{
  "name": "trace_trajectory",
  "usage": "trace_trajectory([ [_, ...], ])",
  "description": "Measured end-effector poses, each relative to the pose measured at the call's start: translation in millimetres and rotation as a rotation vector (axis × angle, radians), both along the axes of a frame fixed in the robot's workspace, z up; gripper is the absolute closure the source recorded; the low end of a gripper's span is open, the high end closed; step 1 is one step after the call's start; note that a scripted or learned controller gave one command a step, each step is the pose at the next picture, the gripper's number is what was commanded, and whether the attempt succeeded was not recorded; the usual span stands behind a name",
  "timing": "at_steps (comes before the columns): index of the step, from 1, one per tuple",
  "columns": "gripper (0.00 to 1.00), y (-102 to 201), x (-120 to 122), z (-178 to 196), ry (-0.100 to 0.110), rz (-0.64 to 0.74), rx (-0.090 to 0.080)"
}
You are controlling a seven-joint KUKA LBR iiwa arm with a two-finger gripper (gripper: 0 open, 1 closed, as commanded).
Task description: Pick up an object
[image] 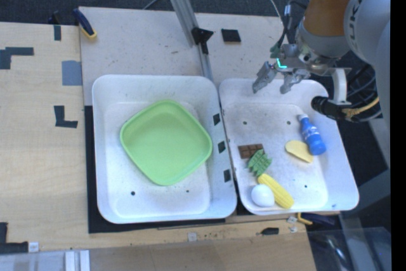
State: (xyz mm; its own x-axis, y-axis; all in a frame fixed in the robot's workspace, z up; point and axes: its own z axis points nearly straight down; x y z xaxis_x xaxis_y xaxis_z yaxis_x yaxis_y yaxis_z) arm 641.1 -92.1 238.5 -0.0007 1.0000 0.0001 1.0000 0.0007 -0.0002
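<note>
Going left to right across the table (38,136): the left bin (101,136) has just a green square plate (166,141) sitting in it, tilted a bit like a diamond. The right bin (336,181) is where the pickable stuff is. Near its front-left there's a brown chocolate-bar-looking piece (250,150), a small green leafy thing (259,163) touching it, then a white egg (261,195) right beside a yellow corn cob (275,190) that lies diagonally. Further right, a yellow chip-shaped piece (297,150) sits just beside a blue bottle (312,136), whose long axis runs roughly front-to-back, white cap toward the far wall.

The gripper (280,81) hangs over the far edge of the right bin with its fingers spread and nothing between them. I'd say the bottle is the nearest candidate, toward the front and a bit right of the gripper. The arm comes in from the right, wrist pointing down.
</note>
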Motion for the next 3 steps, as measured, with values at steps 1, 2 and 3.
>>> trace_trajectory([
  [1, 0.00, 0.0, 0.0, -0.1, 0.000, 0.000, 0.000],
  [2, 0.00, 7.4, -7.4, -49.6, 0.005, 0.000, 0.000],
  [3, 0.00, -0.8, -7.0, -108.2, 0.006, -0.001, 0.000],
])
